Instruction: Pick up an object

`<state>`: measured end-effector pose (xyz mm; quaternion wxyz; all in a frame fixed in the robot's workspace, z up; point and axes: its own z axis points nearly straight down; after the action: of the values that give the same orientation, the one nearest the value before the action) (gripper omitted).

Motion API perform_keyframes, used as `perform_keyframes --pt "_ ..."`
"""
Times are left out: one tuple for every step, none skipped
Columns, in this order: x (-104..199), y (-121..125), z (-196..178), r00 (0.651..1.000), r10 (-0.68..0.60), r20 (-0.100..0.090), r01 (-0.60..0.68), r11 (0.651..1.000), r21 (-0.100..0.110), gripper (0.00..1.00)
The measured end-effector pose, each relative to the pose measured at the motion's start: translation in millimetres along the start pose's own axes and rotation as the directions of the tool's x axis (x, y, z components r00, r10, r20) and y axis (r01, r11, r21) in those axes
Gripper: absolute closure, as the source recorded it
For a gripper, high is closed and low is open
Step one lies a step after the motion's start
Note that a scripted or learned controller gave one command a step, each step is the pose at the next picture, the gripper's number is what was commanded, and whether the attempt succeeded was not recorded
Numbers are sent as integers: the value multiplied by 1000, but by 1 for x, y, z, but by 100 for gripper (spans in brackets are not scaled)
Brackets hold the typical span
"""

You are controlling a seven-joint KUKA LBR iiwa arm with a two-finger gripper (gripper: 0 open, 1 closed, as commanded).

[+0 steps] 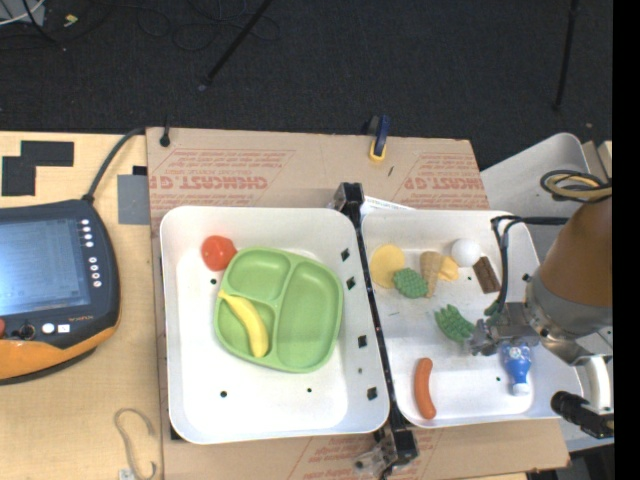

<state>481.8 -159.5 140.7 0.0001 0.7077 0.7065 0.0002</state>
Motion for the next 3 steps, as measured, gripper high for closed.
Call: perform_keyframes --pt "-6 -5 -60 1000 -1 1 1 1000 -2 100" --pt "-7 -4 -88 1000 -2 0 2 1000 0 100" --pt "50 7 -79 1000 -7 -3 7 1000 4 100"
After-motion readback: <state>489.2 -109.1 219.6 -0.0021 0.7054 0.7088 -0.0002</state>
